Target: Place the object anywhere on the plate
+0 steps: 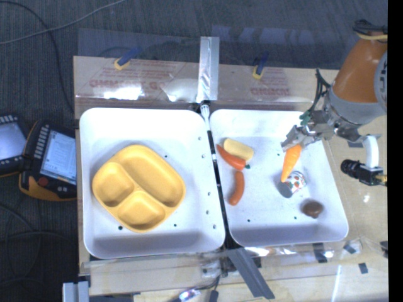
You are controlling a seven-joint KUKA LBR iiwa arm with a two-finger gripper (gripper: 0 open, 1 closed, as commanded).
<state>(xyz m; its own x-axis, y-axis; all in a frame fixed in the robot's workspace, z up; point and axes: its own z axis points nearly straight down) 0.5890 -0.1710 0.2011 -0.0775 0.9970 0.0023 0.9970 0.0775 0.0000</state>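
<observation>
End effector (301,137) pinching the carrot's (290,161) top in the right bin (264,231) — yellow plate (137,185) sits left

The robot arm (360,80) shows a broad rounded orange band above a pale grey wrist section. Below it sits a compact two-finger gripper (303,133) of grey metal parts, with a thin dark cable curving along the wrist's left side.

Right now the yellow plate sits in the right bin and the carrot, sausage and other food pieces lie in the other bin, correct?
Not quite. The camera view shows the yellow plate in the left bin, not the right. The carrot, sausage and other food pieces lie in the right bin.
</observation>
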